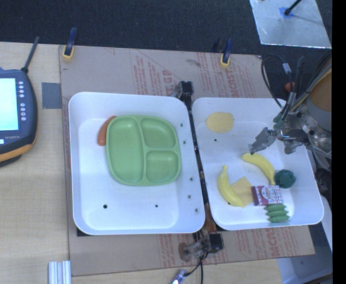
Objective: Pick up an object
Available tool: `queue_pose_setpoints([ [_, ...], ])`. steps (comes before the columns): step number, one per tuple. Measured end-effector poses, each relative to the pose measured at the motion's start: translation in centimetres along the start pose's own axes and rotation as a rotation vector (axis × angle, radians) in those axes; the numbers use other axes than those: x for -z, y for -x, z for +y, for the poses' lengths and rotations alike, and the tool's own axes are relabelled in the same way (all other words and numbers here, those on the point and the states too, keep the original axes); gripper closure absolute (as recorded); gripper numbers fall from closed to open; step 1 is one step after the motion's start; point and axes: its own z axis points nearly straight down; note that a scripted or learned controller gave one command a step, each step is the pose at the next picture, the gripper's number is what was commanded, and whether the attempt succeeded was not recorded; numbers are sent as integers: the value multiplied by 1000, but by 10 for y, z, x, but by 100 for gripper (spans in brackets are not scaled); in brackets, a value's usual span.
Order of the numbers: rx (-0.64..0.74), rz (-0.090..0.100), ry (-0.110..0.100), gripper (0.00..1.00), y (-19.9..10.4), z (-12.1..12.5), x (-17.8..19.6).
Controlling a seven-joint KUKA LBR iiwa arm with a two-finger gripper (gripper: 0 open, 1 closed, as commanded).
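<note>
My gripper (276, 145) hangs over the right bin (315, 215), near its right side, reaching in from the right edge. Its two fingers are spread apart and open, with bare white bin floor between them. Just below it lies a small yellow banana (260, 164), apart from the fingers. A second banana (226, 189) lies further left, next to a yellow wedge (242, 186). A dark green broccoli piece (285, 178), a red and white box (267, 194) and a green ridged piece (276, 212) sit at the bin's lower right. A yellow disc (220, 121) lies at the top left.
The left bin (131, 218) holds a green divided plate (143, 150) with an orange sausage (103, 132) at its left edge. A tablet-like controller (4, 114) rests on the bench at far left. Cables hang by the arm at the right.
</note>
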Motion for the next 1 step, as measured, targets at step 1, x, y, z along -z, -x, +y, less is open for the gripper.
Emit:
queue_pose_setpoints([
  [1, 0, -1, -2, 0, 32, 35, -69],
])
